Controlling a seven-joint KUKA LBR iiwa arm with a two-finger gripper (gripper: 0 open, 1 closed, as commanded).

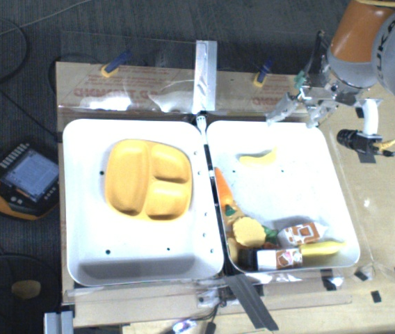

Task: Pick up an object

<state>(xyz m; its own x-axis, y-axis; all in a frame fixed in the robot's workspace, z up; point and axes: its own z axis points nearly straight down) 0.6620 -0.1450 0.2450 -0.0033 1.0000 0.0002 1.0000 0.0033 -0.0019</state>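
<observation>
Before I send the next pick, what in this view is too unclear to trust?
- Claw: small and blurred above the right bin's far rim; finger state unreadable.
- Arm: cut off by the top and right edges.
- Pile of items in the near corner: overlapping, labels too small to read.

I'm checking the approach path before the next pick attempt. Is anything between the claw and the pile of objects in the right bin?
Nothing visible blocks it. The claw sits above the right bin's far rim, and the objects, among them the banana and the carrot, lie at the near end across bare bin floor.
</observation>
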